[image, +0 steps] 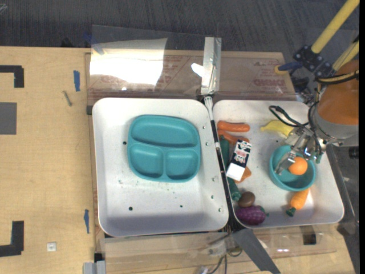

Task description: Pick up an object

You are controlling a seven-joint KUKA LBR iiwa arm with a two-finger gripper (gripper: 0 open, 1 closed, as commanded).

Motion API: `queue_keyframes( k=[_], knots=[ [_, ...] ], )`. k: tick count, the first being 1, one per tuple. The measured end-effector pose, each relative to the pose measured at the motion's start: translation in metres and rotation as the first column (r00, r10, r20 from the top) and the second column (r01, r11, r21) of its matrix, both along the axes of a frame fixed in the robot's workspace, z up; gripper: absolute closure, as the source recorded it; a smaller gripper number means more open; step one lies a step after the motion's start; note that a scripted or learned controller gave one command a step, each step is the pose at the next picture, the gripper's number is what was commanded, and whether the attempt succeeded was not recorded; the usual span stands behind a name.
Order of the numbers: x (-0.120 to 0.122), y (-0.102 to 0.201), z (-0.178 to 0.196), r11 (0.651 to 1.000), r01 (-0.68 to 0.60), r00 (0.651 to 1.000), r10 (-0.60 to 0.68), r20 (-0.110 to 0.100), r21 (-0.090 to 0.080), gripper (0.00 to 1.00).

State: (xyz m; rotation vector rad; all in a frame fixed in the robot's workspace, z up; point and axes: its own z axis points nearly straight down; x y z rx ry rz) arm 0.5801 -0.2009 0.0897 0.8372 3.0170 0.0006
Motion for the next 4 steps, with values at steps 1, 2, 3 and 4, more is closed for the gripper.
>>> queue_keyframes(
  k=[1,2,3,4],
  knots=[
    [0.005,-0.001,0.017,1.0,-0.001,1.0,0.001,0.015,-0.005,1.0],
    [0.003,-0.001,0.014,1.0,-0.001,1.0,0.001,0.009,-0.004,0.0],
    [-0.036,0.012,0.002,0.99,0.139,0.99,-0.139,0.005,0.001,0.0],
    [0.025,0.028,0.0,1.0,0.013,1.0,-0.013,0.004,-0.001,0.0]
  ],
)
